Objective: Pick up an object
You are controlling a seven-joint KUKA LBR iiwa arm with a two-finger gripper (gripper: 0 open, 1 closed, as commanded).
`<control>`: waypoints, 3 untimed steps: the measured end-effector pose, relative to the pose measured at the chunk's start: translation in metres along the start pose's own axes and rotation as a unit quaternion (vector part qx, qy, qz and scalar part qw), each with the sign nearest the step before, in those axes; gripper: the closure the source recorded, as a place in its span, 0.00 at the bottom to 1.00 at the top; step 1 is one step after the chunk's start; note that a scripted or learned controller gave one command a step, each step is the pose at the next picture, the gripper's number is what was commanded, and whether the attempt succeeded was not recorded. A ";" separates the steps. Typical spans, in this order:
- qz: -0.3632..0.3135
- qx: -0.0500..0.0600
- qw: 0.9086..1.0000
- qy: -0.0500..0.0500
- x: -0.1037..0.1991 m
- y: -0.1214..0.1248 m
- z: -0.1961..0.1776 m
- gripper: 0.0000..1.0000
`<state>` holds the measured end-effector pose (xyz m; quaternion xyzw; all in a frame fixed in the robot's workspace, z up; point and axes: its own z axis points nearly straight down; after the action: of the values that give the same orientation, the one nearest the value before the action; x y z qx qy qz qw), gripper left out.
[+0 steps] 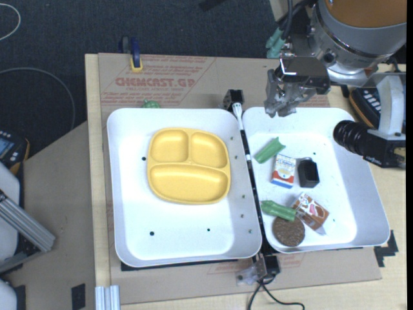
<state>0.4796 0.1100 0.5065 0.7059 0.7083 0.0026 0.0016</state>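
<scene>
You have the worktop [187, 76] filling the middle of the frame, a brown board with red lettering along its upper part. On it sit two white bins side by side. The left bin [129, 192] lies at centre left and carries a yellow divided plate [189, 166] in its upper half, three compartments showing. The right bin [352, 192] lies at centre right, touching the left one along their shared edge.

The arm [361, 11] comes in at the upper right, grey with an orange band at the top edge of the frame. Its hand [284, 105] hangs over the upper left rim of the right bin; you cannot tell whether it is spread or pressed together, and nothing shows in it.

The things to pick lie in the left half of the right bin. A brown round disc [288, 231] sits lowest, near the bottom rim. Just right of it is a brown and white packet [312, 212]. A small white carton with red and blue print [283, 171] sits mid-bin, with a black block [308, 172] just beside it on the right. A green piece [269, 150] lies above the carton, tilted. Another green piece [279, 209] touches the disc's upper edge.
</scene>
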 end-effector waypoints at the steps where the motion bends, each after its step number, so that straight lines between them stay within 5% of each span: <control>1: 0.007 0.012 1.000 -0.003 -0.082 -0.004 0.161 1.00; 2: -0.005 0.000 1.000 0.002 0.049 -0.001 0.112 1.00; 3: -0.002 -0.006 1.000 0.004 0.095 0.000 -0.037 1.00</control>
<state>0.4790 0.2047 0.5441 0.7045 0.7096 0.0096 0.0030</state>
